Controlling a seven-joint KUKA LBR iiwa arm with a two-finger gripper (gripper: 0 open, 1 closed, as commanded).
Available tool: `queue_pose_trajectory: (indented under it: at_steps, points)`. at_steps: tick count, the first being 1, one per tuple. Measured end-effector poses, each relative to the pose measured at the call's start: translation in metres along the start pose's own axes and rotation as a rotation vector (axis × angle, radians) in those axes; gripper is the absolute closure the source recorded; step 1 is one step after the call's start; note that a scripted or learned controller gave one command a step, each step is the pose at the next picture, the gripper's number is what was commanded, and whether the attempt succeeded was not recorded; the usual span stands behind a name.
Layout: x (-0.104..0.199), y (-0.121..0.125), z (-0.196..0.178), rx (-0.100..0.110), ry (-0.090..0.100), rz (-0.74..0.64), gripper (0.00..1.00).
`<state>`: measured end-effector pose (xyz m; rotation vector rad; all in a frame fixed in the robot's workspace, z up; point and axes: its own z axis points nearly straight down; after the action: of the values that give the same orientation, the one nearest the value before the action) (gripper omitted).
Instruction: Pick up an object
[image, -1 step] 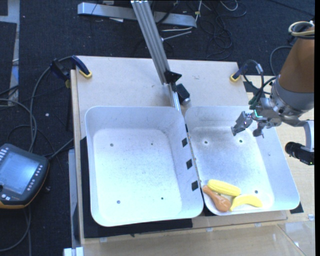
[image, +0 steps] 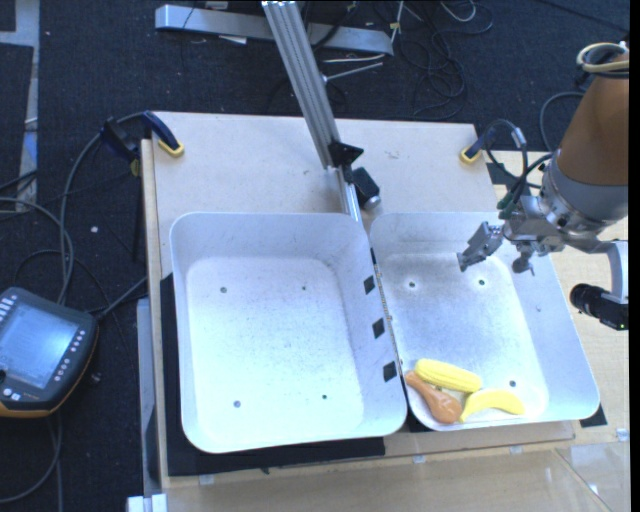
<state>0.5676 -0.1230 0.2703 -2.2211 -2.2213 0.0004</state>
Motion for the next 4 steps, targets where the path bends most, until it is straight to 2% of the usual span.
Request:
queue_pose_trajectory:
  at_steps: [1, 3, 4]
  points:
    - [-0.004, -0.004, 0.044, 0.004, 0.000, 0.000, 0.00]
    - [0.007, -0.010, 0.135, 0.004, 0.001, 0.000, 0.00]
    - [0.007, -0.009, 0.122, 0.000, 0.000, 0.000, 1.00]
